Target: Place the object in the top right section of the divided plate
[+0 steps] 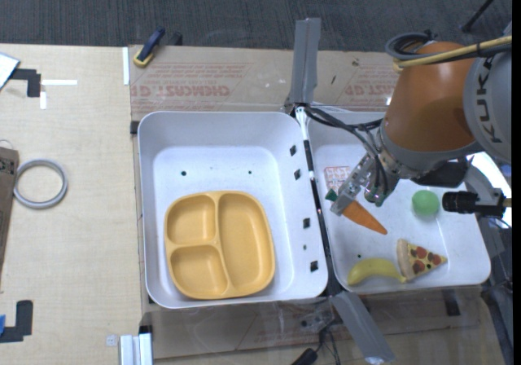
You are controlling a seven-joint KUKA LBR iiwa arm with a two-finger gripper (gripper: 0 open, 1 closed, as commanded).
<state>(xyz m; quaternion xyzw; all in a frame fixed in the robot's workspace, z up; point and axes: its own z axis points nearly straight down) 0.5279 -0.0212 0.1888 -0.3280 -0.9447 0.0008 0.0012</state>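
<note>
A yellow divided plate (270, 251) lies in the left bin (155, 192), with nothing in its sections. An orange carrot (366, 218) with a green top lies in the right bin (468, 274), near that bin's left wall. My gripper (365, 192) hangs just over the carrot's thick end. Its fingers (352, 190) look spread apart, and I see nothing clamped between them. The grey and orange arm covers the right bin's back part.
In the right bin there are also a green ball (425, 203), a pizza slice (419, 258), a banana (374, 271) and a small printed card (336, 175). A tape roll (39, 183) lies on the bench at the far left.
</note>
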